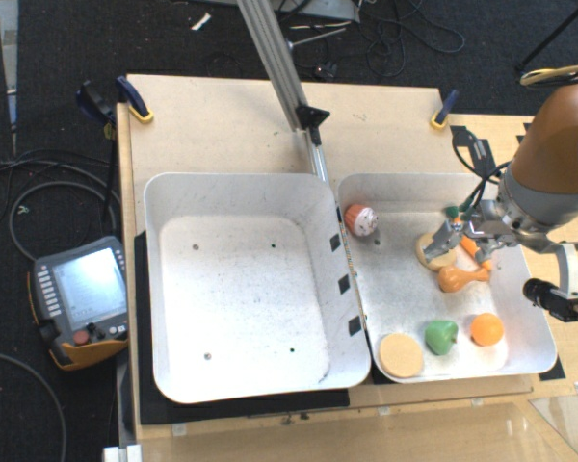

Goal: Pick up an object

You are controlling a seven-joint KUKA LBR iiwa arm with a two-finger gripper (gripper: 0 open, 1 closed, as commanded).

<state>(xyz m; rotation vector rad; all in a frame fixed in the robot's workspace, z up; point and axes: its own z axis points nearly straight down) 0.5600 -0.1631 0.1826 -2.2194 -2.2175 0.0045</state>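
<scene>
Two bins sit side by side on the bench (222, 123). The right bin (535, 354) holds all the items; the gripper (459, 239) hangs over them.

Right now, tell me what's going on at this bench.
The grey arm with the orange band reaches in from the right, and its gripper is down in the right bin, among a cluster of tan and orange pieces. Whether it has a grip on anything can't be told. Also in that bin lie a white-and-orange ball, a tan disc, a green object and an orange ball. The left bin sits beside it.
</scene>
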